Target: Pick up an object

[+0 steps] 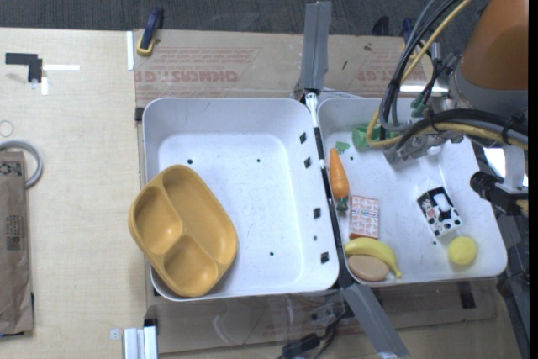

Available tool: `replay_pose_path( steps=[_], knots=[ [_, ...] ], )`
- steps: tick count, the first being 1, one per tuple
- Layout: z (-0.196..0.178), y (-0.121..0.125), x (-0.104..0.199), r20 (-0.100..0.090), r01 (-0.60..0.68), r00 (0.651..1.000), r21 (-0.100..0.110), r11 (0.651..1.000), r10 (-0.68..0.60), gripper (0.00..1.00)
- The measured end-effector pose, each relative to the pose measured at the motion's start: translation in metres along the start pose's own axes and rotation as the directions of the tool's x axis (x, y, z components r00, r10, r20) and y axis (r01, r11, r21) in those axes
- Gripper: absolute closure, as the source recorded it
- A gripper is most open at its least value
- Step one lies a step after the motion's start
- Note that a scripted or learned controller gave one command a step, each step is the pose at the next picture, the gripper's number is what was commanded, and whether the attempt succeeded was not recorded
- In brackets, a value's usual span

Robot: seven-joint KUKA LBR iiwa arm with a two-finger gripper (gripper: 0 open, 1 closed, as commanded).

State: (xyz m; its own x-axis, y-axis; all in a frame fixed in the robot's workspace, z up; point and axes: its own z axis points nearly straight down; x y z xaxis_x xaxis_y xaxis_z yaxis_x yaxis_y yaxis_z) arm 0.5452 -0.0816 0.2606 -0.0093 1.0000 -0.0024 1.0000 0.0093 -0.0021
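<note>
Yellow dominates the near edge of the right bin [496, 269]: a banana [372, 250] lies against a tan round piece [367, 268] at about seven o'clock, and a small lemon-like ball [462, 251] sits at five o'clock. A claw closing on the banana could catch the tan piece too and lose both. Toward the bin's centre lie a patterned card [364, 216] and a black-and-white item [440, 211]; both look flat, so a pinch may slide off them. Along the divider at nine o'clock rests a carrot [338, 173], close enough to the wall to block a finger. Farther back, at twelve o'clock, a green thing [365, 135] is half hidden under cables. The gripper [412, 149] hangs there among hoses; I cannot tell its state. Left bin [227, 118] holds a tan divided plate [182, 229].
</note>
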Motion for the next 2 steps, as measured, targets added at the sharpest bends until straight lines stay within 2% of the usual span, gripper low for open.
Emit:
replay_pose_path(
  steps=[1,2],
  knots=[
    [0.044,-0.024,0.007,-0.001,0.382,0.924,-0.001,0.924,-0.382,1.0],
    [0.07,-0.051,0.02,-0.001,0.718,0.696,-0.002,0.696,-0.718,1.0]
  ],
)
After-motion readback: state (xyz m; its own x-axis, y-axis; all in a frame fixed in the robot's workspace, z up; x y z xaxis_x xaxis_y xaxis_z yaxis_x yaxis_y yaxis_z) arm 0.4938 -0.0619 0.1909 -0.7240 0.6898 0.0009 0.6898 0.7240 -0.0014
